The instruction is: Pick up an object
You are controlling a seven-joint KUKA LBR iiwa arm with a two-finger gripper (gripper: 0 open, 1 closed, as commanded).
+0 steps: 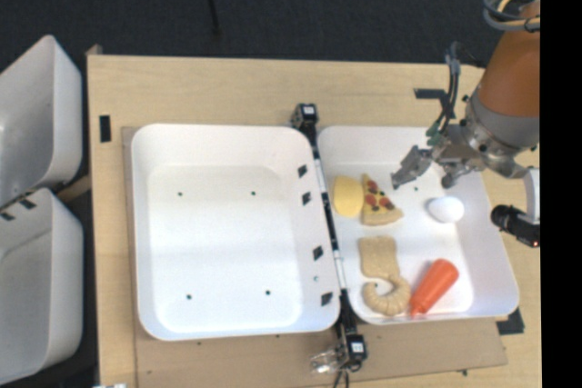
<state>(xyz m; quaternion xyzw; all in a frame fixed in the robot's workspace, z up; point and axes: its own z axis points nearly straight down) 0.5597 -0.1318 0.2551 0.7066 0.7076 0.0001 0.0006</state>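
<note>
Spanning the wooden bench [227,91], two shallow white bins sit side by side, the left bin [223,232] at nine o'clock and the right bin [482,273] at three o'clock, with the grey-and-orange arm [509,95] entering at two o'clock. Inside the right bin lie a tan pretzel-like toy [382,275], an orange carrot [433,286] at five o'clock, a pizza slice [377,201] touching a yellow piece [346,196], and a white egg [446,210]. Positioned over the bin's upper part, just above the egg, the gripper [427,168] has its fingers spread, nothing between them.
</note>
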